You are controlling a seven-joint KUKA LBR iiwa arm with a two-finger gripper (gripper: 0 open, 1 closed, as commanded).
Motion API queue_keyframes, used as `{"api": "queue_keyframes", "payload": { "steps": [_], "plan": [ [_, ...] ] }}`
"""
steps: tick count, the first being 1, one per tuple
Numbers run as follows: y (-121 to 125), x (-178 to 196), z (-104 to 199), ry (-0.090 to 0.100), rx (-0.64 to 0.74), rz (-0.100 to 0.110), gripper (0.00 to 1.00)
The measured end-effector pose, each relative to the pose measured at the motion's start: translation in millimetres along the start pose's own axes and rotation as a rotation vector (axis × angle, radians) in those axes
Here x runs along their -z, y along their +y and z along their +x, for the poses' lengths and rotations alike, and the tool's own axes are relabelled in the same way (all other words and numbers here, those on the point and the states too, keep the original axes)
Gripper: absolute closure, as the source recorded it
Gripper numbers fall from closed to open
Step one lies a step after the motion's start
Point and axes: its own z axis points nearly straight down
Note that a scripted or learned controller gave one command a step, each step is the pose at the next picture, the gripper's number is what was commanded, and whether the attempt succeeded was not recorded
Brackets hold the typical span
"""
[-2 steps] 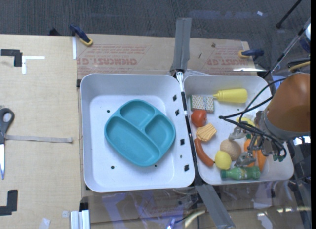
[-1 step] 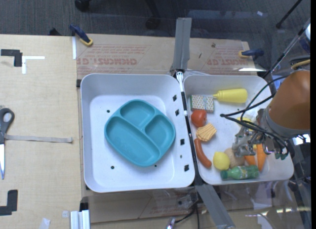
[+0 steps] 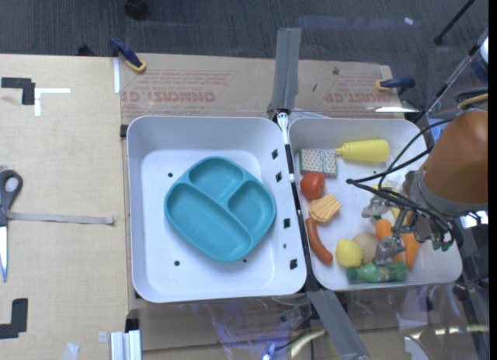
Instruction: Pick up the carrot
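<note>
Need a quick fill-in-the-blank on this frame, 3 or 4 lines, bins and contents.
1. The blue divided plate lies in the ____ bin.
2. The yellow mustard bottle lies near the right bin's ____ edge.
3. The hand is over the ____ bin, right by the carrot.
4. The tomato is ____ in colour.

Missing words: left; far; right; red
</note>
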Motion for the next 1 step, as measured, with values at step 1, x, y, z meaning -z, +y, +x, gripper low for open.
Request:
{"api": "queue_keyframes", "payload": {
  "steps": [1],
  "plan": [
    [-0.1, 10.1, -3.7, -0.008, 0.002, 0.002, 1.0]
  ]
}}
